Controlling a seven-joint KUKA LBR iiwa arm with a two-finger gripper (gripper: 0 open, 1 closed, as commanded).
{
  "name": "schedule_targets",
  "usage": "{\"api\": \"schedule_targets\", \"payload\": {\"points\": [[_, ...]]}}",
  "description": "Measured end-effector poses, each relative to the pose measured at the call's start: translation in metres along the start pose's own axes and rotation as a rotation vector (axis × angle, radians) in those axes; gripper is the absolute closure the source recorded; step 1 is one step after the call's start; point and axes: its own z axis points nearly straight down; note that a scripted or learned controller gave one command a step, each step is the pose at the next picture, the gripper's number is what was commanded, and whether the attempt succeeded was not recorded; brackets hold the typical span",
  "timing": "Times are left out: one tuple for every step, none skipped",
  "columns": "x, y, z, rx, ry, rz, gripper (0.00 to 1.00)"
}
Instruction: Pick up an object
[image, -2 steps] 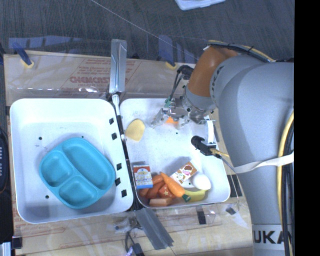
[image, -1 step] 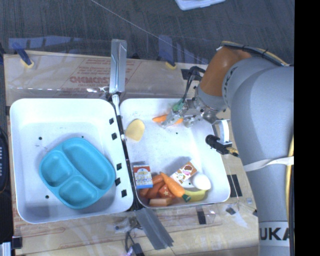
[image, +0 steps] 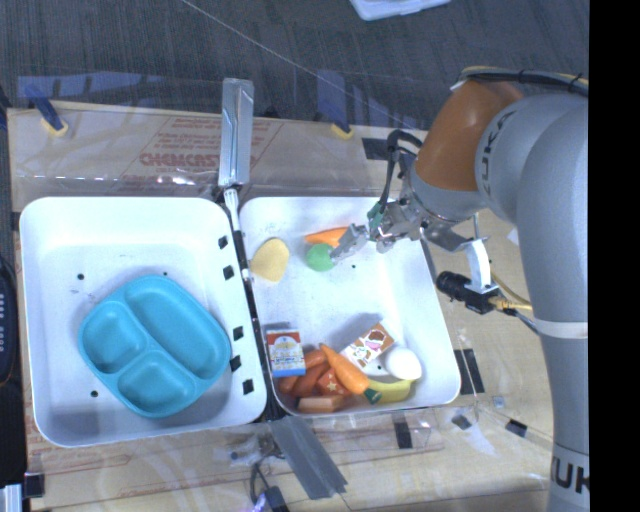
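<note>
Gripper (image: 352, 243) low in right bin (image: 425, 300); small carrot (image: 327, 237) touching its left, long axis left-right; green ball (image: 319, 258) just nearer; jaw state indeterminable.

Blue sectioned tray (image: 153, 344) lying in the left white bin (image: 50, 230). Clear plastic sheet (image: 130, 150) behind both bins. Metal divider bar (image: 236, 135) standing between the bins.

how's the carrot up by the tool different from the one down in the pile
The upper carrot lies alone beside the tool and a green ball; the lower carrot rests on a heap near the bin's front. The upper looks shorter, the lower longer and slanted. Both are orange.
</note>
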Motion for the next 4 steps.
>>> {"api": "schedule_targets", "payload": {"points": [[0.028, 0.043, 0.078, 0.019, 0.003, 0.096, 0.0], [-0.02, 0.019, 0.021, -0.002, -0.003, 0.1, 0.0], [0.031, 0.046, 0.077, 0.009, 0.002, 0.231, 0.0], [0.041, 0.049, 0.077, 0.007, 0.001, 0.386, 0.0]]}}
